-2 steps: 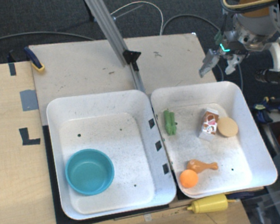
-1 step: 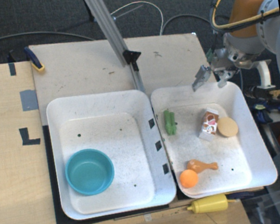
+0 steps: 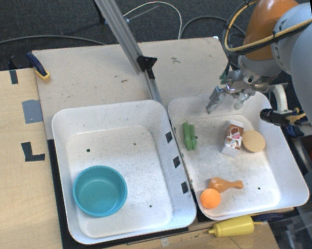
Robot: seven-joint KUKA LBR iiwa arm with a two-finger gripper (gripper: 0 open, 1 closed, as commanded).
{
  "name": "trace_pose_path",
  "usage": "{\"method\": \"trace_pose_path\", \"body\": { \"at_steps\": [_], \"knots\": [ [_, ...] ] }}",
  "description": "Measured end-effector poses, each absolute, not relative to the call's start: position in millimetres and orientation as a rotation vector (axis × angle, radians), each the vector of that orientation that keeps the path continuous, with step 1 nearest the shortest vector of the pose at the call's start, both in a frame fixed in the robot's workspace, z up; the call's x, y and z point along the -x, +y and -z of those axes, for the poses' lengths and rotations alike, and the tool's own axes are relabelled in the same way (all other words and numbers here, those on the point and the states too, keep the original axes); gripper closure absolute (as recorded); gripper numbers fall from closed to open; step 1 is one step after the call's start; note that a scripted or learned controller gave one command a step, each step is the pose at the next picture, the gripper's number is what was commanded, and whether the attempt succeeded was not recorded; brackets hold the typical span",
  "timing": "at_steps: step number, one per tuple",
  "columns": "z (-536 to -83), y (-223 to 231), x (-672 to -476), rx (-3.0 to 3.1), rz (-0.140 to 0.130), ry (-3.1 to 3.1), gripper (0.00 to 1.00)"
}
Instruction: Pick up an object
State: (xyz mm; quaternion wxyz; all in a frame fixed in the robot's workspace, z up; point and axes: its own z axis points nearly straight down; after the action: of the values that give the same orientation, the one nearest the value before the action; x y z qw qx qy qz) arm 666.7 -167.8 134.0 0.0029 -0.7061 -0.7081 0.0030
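Note:
My gripper (image 3: 226, 100) hovers over the far edge of the right bin (image 3: 289, 188), fingers spread open and nothing between them. Below it in that bin lie a green pickle-like piece (image 3: 189, 135), a small white and brown carton (image 3: 234, 137), a tan round disc (image 3: 254, 141) touching the carton, an orange drumstick-shaped toy (image 3: 226, 184) and an orange ball (image 3: 210, 198). A teal bowl (image 3: 100, 189) sits in the left bin (image 3: 107, 114), near its front left corner.
A yellow mustard bottle (image 3: 233, 227) lies on the bench just in front of the right bin. A grey metal pole (image 3: 125, 32) slants down to the ridge between the bins. Cables loop behind the bench. A blue and yellow clamp (image 3: 38, 66) rests at the far left.

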Motion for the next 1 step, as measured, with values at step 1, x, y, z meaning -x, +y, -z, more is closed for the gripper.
{"method": "trace_pose_path", "body": {
  "at_steps": [1],
  "knots": [
    [-89.0, -168.6, -665.6, 2.217, -0.014, -2.218, 0.0]
  ]
}}
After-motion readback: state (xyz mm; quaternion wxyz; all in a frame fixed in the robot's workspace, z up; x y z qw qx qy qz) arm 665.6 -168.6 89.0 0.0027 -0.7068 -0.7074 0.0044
